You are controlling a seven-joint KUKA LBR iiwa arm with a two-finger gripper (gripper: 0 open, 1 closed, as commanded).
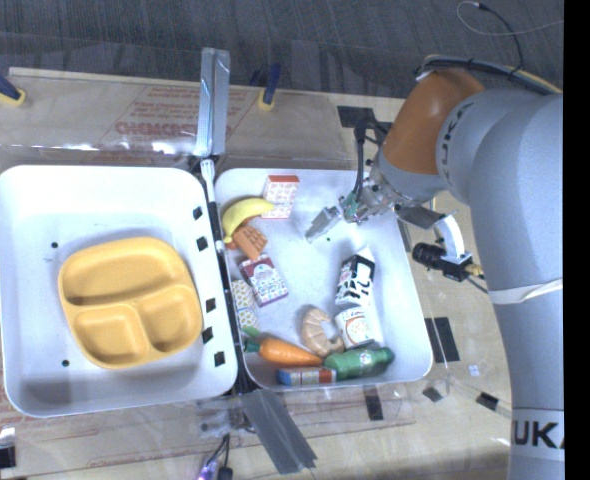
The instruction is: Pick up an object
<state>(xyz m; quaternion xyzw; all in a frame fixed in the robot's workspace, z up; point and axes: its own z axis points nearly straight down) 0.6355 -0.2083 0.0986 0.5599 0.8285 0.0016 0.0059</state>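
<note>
Gripper (323, 224) hangs over the right bin (407, 298), above the milk carton (356, 278), its opening impossible to judge.

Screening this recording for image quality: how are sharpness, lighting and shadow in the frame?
Camera view: soft overall, small labels on the black-and-white bottle unreadable; the gripper is slightly blurred over the right white bin; lighting is even, with a faint shadow beneath the yellow three-compartment plastic tray in the left white bin; no strong glare.
</note>
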